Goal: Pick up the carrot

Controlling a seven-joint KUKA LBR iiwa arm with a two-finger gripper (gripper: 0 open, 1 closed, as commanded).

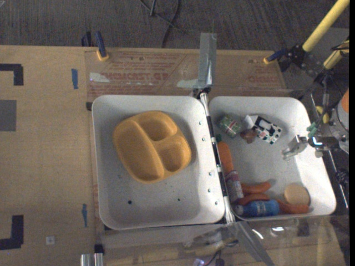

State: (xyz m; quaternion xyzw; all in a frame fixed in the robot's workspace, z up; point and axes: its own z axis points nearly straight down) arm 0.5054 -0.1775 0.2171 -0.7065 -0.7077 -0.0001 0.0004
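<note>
I see the worktop (44, 165) filling most of the frame, tan and flat, with black marks along its left edge. On it sit two shallow white bins side by side. The left bin (111, 204), centre of the frame, carries a yellow divided plate (152, 146) lying flat in its upper half. The right bin (316, 176) holds the clutter. The gripper (295, 147) hangs at the right edge of the frame, above that bin's right side, with nothing between its fingers as far as I can make out; whether they are spread or pressed together I cannot tell. The carrot (225, 157) lies along the right bin's left wall, pointing up and down the frame. Below it, near the lower wall, are a blue bottle (259, 208), a round tan disc (297, 194) and more orange pieces (256, 187). Near the upper wall sit a green can (230, 124) and a small black-and-white box (268, 129).
</note>
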